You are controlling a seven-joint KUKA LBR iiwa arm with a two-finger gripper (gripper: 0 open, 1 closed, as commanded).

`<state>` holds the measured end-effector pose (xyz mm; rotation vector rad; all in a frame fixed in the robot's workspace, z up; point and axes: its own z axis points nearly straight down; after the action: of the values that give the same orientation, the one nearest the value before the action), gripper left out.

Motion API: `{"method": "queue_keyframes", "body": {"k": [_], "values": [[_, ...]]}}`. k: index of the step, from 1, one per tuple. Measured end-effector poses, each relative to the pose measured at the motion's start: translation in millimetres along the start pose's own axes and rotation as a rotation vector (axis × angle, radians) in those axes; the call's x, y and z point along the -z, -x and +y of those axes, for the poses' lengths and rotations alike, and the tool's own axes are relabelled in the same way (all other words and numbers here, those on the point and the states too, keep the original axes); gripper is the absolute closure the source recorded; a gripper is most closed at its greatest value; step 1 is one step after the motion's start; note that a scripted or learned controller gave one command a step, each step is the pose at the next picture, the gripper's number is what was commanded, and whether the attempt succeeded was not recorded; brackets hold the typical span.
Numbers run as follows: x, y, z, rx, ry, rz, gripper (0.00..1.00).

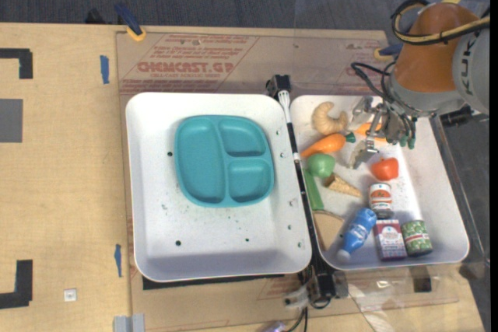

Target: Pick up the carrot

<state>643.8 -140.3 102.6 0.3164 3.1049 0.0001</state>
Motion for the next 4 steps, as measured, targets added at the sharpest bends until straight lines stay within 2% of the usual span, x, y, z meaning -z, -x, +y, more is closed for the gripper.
{"method": "queue_keyframes", "body": {"k": [1,2,3,4], "values": [[13,3,1,0.001,0.0,-0.011,1.0],[12,3,2,0.002,0.0,-0.009,0.0],[-15,13,-45,0.13,0.0,0.007,0.0],[-15,13,-19,-0.128,-0.001,0.01,0.0]]}}
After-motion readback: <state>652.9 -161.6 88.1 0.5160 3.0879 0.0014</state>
